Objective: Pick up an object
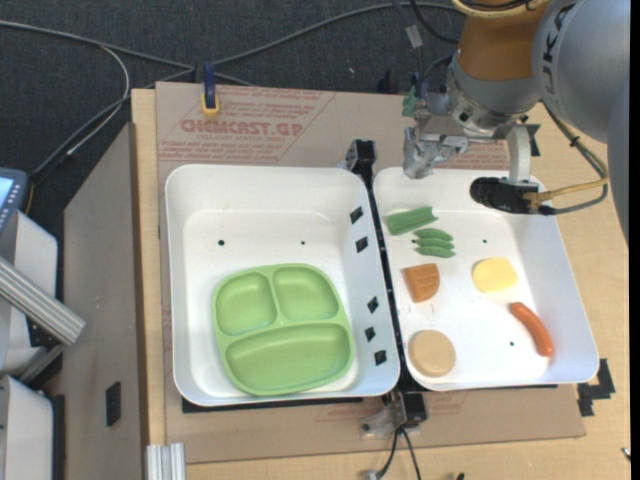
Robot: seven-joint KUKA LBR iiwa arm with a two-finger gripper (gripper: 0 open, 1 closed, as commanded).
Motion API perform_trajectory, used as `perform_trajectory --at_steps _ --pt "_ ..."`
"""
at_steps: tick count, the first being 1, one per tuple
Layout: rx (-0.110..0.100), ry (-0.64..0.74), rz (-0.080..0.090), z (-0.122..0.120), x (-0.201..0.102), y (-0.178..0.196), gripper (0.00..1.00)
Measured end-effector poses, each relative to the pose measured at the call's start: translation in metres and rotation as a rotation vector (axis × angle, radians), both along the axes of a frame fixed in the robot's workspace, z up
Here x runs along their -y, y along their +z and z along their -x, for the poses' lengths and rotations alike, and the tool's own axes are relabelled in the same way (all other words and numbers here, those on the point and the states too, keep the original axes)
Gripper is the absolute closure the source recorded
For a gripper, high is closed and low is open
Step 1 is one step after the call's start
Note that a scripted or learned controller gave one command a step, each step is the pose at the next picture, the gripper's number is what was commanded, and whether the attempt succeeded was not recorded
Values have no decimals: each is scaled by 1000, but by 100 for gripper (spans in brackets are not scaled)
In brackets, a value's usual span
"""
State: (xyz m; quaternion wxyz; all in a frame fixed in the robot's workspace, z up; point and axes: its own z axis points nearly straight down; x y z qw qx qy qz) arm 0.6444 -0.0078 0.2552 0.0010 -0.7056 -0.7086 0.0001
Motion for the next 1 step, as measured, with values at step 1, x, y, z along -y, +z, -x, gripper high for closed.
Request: perform_trajectory --at_steps 1 --pt "-1 -2 1 8 -61 -9 100"
